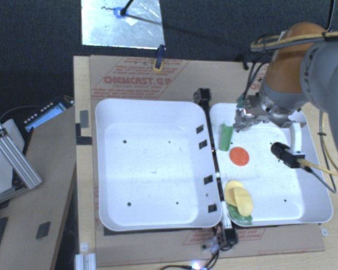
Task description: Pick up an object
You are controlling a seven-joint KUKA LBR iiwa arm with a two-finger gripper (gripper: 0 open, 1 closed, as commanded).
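Table (135,75), bearing bins: 2, shallow, white, side by side. Left bin (152,167): 1, white floor with a few small dark marks. Right bin (270,196): 1, carrying all the loose items listed here. Block (226,136), green, narrow: 1, lying near the bin's left edge toward its far left corner, long side roughly along that edge. Disc (240,156), orange-red, flat: 1, just beside the block's near end, further from the left edge, apart from the wall. Yellow piece (239,197), rounded: 1, by the near left corner. Green piece (242,219): 1, mostly hidden under the yellow piece, against the near edge; its shape cannot be made out. Loose items in total: 4. Arm (304,72): 1, grey with orange band, reaching over the right bin's far edge. Jaws: low over the far left corner of the right bin, just beside the far end of the block; whether open or closed cannot be told at this size, and nothing is seen between them. Task status, as judged: pick not made, since all four items rest on the bin floor. Approach appears under way, with the block the nearest candidate and the disc next. Remaining: settle on one item, close on it, lift it clear.
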